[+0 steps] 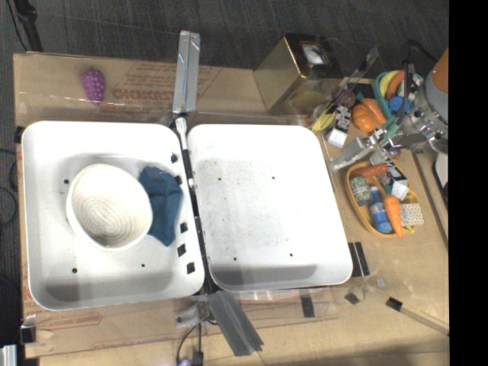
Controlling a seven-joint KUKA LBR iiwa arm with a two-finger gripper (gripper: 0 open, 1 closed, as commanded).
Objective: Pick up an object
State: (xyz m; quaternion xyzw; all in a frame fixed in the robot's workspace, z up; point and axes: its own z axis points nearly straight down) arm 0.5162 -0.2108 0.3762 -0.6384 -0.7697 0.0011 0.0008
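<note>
Dark carpet is showing beyond the desk [229, 82], whose cardboard-coloured top is carrying two shallow white bins side by side. Lying in the left bin [46, 280] are a white, round, woven-looking hat or bowl shape [109, 206] and a crumpled blue cloth [162, 203], which is touching its right edge and reaching toward the divider between the bins. The right bin [263, 204] is showing bare white floor with a few dark specks. A small purple item [93, 85] is sitting on the desk behind the left bin, and a clutter of colourful toys [381, 197] is lying to the right of the bins.

At the right edge of the view, part of the arm [435, 82] is appearing above that clutter, well apart from both bins. The tool itself is lost against the clutter, so I cannot tell how it is standing or whether it is carrying anything.

Judging by looks, the cloth is soft, light and limp; pinching a raised fold near its middle is likely giving the surest hold, though it may be sagging once lifted. The white round piece is looking light but wide and smooth-domed, so its rim is probably offering the better place to grip.
</note>
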